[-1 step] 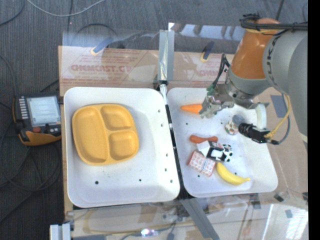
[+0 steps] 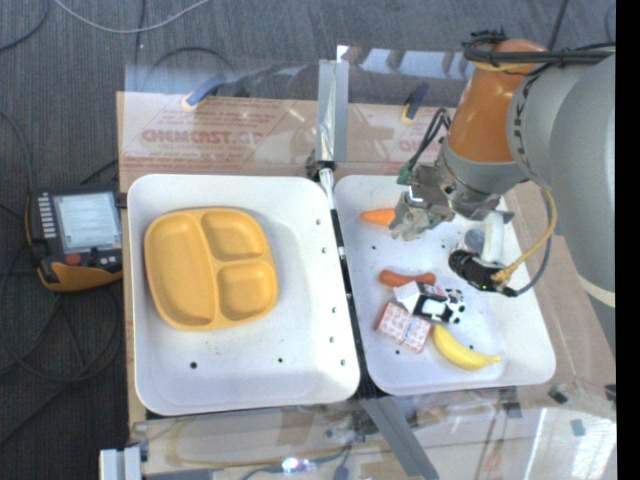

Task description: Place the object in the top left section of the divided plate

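While the gripper (image 2: pixel 408 223) hovers in the right bin (image 2: pixel 530 363) just beside the carrot (image 2: pixel 378 216), whether its pincer is released or clenched cannot be told. From the carrot, the divided plate (image 2: pixel 210 266) lies well to the left; the arm should centre over the carrot before descending.

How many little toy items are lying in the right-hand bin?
5, possibly more hidden under the arm: an orange carrot by the hand, a red-orange piece mid-bin, a black-and-white toy, a pink box, and a banana nearest the front.
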Controlling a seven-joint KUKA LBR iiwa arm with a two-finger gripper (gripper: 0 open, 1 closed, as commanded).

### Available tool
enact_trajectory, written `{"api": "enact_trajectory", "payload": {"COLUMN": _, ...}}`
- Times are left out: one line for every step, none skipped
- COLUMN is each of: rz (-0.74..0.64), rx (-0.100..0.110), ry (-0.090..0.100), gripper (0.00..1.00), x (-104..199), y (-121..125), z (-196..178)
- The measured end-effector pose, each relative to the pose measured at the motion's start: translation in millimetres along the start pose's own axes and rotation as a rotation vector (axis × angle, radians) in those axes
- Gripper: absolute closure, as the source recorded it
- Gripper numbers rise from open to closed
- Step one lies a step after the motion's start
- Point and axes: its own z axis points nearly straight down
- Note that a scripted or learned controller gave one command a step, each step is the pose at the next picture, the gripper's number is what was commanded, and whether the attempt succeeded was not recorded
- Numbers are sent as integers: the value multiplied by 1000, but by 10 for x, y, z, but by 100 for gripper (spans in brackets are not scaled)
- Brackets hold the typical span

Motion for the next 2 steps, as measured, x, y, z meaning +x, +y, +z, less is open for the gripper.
{"api": "enact_trajectory", "payload": {"rz": 104, "rx": -14, "ry": 2, "gripper": 100, "x": -731, "y": -861, "z": 912}}
{"api": "enact_trajectory", "payload": {"rz": -100, "rx": -1, "ry": 2, "gripper": 100, "x": -300, "y": -427, "z": 600}}
